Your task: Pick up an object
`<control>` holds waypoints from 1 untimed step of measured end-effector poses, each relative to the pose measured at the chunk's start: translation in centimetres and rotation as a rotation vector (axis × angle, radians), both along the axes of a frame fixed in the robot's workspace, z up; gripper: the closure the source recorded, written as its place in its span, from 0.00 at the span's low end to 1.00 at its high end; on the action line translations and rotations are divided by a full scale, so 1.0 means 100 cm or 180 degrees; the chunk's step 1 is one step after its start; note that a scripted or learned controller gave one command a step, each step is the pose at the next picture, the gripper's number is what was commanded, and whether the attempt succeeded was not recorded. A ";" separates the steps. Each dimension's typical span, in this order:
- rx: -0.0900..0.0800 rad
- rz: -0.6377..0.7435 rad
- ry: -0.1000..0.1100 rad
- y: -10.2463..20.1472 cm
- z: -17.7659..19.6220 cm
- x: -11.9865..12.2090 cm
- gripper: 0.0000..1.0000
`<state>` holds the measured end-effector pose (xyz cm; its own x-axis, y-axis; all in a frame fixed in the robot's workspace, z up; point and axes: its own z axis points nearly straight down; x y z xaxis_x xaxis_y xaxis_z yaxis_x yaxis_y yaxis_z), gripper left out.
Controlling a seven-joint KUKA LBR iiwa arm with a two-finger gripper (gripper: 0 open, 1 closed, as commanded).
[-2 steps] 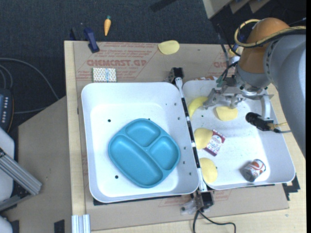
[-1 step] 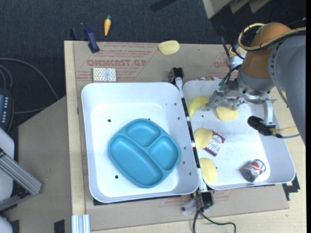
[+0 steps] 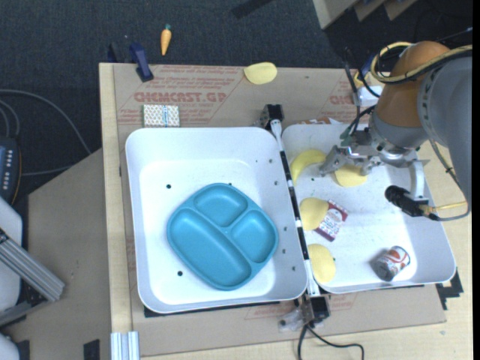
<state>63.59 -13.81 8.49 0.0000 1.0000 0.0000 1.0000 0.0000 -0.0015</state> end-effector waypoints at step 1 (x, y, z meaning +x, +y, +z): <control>-0.0017 0.0002 0.0061 0.023 0.000 0.021 0.00</control>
<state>65.69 -11.52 8.45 -0.0007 1.0000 -0.0053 0.9998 0.0005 -0.0207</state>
